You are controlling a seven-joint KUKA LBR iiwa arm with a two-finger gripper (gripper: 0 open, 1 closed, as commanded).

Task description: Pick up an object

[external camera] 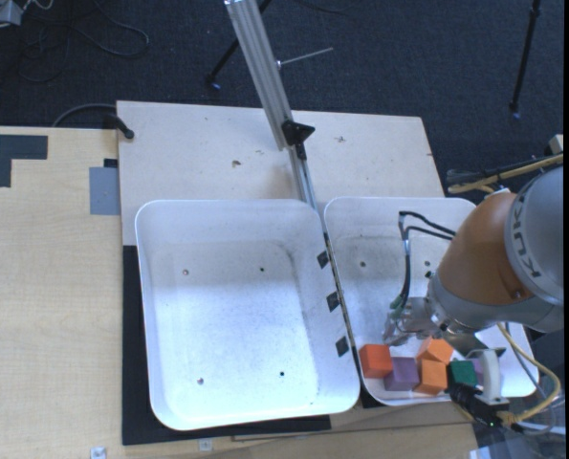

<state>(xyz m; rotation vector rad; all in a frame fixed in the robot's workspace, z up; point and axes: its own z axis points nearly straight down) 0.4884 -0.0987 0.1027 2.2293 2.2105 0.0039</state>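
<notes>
Several small blocks lie bunched at the near end of the right bin [370, 228]: a red-orange block [375, 360], a purple block [402, 373], two orange blocks [437, 350] [433, 377] and a green block [463, 372]. My gripper [401, 329] hangs low inside this bin, just above and behind the red-orange and purple blocks. The orange wrist band [480, 256] and the grey arm cover the bin's right half. I see no block held in the gripper.
The left bin [169, 228] stands beside the right one, their rims touching along a divider with black clips [333, 301]. A slanted aluminium post [265, 75] rises behind the bins. Cables [423, 226] loop by the wrist.
</notes>
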